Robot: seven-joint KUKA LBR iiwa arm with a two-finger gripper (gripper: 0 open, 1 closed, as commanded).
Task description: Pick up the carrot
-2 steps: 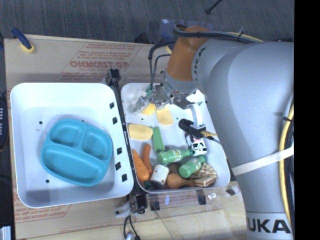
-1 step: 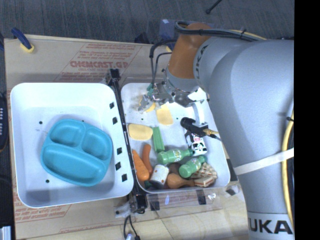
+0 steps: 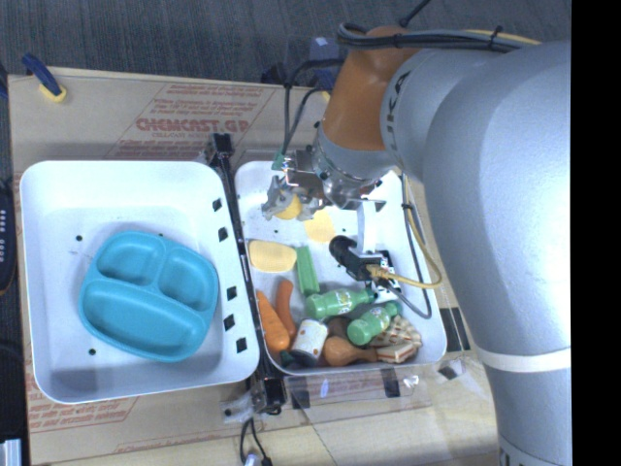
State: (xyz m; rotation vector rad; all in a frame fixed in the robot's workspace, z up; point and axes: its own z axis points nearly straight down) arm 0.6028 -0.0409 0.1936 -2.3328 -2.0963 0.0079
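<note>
Grey arm (image 3: 505, 212) hangs closest, its jaws (image 3: 283, 199) too hidden to tell if wide or narrow, and below them the carrot (image 3: 272, 320) looks light, stiff, smooth; grab its middle.

Even, fairly bright overhead light, with no hard glare. The left white bin (image 3: 58, 260) shows soft grey shading along its walls, and the blue divided tray (image 3: 147, 294) casts a faint shadow. The arm (image 3: 505, 183) looms large and slightly soft, perhaps out of focus. Overall detail is coarse and grainy.
</note>
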